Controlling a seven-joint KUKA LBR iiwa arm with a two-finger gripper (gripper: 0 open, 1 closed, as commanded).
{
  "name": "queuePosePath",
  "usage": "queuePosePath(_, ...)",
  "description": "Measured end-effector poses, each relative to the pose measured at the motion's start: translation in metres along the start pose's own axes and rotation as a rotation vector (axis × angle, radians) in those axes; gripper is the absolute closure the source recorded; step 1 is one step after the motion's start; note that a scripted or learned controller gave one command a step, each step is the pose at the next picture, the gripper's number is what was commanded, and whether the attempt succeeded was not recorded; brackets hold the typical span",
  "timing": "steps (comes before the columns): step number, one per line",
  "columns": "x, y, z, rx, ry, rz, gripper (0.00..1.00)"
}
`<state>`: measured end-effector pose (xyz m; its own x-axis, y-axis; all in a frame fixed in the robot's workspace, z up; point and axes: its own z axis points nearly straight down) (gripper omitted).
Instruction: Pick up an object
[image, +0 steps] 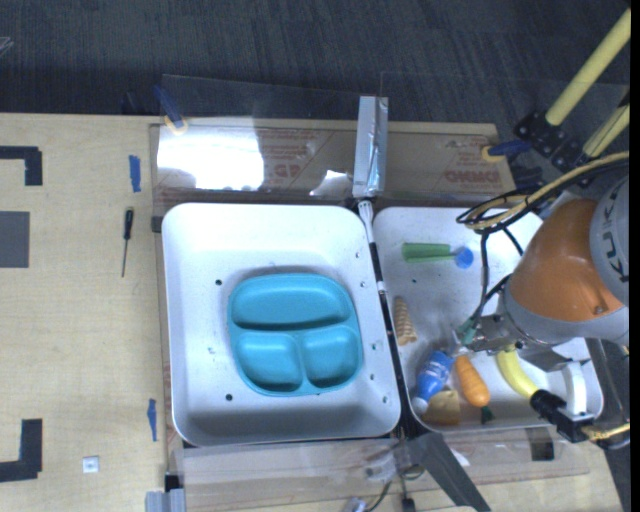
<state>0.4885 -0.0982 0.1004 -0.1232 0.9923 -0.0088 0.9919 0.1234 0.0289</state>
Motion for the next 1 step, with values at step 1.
queuePosePath(1, 0.0417, 0.0436, -0.1321, 0.021, 0.008, 0.131, 1.0)
